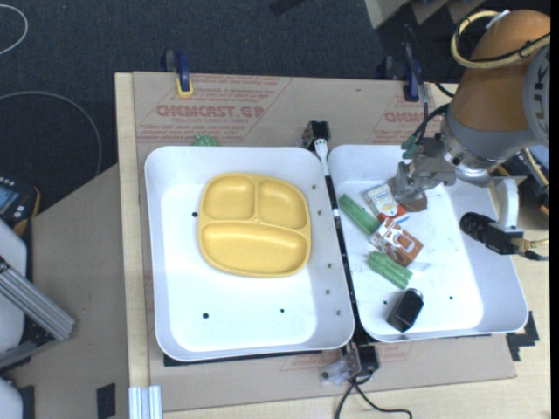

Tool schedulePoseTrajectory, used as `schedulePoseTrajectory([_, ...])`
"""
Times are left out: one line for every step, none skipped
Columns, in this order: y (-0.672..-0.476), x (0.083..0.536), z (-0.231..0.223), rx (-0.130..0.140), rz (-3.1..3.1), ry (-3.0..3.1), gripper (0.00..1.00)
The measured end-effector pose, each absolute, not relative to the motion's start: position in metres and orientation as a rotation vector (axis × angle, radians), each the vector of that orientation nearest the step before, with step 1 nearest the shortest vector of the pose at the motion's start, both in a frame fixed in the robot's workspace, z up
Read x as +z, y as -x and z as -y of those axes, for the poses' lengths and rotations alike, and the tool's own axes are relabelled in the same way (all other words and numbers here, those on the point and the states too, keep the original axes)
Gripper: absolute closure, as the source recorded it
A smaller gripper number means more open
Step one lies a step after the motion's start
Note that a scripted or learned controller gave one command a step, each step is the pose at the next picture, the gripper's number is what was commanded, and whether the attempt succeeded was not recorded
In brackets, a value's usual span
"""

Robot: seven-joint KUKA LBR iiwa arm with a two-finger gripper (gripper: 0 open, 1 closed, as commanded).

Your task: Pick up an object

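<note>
while the gripper (410, 190) sits low in the right bin (472, 308) over a small packet (382, 201), can't tell its state. nothing visibly lifted yet; green pieces (356, 213) and black block (405, 309) lie loose nearby.

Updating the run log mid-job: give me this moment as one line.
arm: over right bin | gripper: low at snack packet, grasp unconfirmed | nearby: green tubes, black block | left bin: yellow divided plate
</note>
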State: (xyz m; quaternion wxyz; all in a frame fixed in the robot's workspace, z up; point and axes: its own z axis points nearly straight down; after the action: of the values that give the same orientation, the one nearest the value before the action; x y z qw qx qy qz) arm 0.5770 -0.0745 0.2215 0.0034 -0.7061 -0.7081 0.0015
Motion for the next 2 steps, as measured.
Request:
schedulePoseTrajectory([-0.52, 0.251, 0.005, 0.0, 2.226, 2.209, 1.0])
schedulePoseTrajectory([-0.478, 0.332, -0.065, -0.011, 2.233, 2.213, 1.0])
